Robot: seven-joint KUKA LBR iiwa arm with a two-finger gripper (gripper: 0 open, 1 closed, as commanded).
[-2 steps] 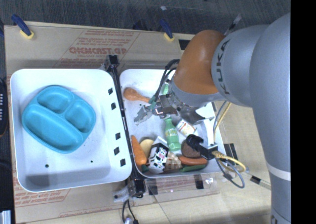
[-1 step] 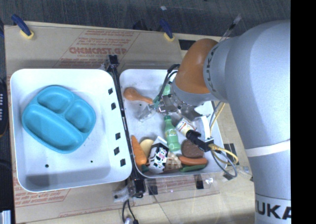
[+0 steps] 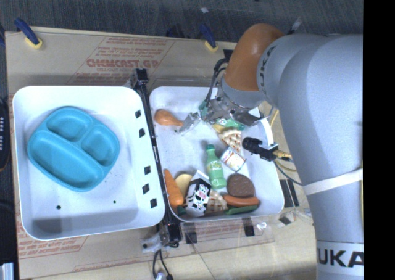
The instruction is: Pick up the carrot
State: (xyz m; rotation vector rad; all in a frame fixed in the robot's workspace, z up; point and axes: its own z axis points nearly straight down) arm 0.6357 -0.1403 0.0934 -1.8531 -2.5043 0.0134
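Note:
The carrot [image 3: 173, 188] is a small orange stick lying along the left wall of the right bin [image 3: 179, 97], near its front corner. It touches a pale yellow piece [image 3: 183, 181] and a cow-patterned carton [image 3: 199, 196]. My gripper [image 3: 201, 116] hangs low over the back half of the same bin, well behind the carrot and just right of a toy chicken drumstick [image 3: 165, 117]. Nothing can be seen held in it.
Around the carrot lie a green bottle [image 3: 215, 167], a brown cookie [image 3: 239, 184], a hot dog [image 3: 241, 200], a white-and-red can [image 3: 233, 160] and a pizza slice [image 3: 231, 139]. The left bin [image 3: 80, 211] holds a blue divided plate [image 3: 73, 147]. The grey arm covers the right side.

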